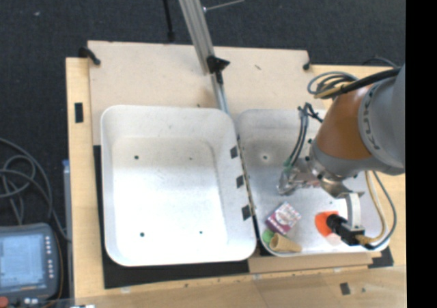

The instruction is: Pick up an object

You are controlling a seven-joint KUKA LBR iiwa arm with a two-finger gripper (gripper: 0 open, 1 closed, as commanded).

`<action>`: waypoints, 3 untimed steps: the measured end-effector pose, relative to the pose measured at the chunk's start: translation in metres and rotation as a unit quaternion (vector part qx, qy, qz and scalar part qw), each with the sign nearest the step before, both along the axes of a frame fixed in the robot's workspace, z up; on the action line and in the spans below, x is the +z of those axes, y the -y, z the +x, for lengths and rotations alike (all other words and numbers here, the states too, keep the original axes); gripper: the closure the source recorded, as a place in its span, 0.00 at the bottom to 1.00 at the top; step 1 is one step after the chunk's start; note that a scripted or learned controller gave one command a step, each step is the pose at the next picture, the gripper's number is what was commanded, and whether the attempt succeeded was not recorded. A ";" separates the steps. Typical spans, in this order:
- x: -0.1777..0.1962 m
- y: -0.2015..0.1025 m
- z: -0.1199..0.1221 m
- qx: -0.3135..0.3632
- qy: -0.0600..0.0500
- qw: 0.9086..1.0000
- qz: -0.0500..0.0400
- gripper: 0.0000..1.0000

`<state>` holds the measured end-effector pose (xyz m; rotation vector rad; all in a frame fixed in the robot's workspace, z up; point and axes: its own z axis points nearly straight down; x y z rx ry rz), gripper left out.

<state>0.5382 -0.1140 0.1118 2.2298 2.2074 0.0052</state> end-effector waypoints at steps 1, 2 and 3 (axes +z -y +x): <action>0.063 0.005 -0.002 0.002 0.001 1.000 -0.001 1.00; 0.126 0.000 0.000 0.007 0.002 1.000 -0.001 1.00; 0.116 0.002 0.000 0.006 -0.003 1.000 -0.001 1.00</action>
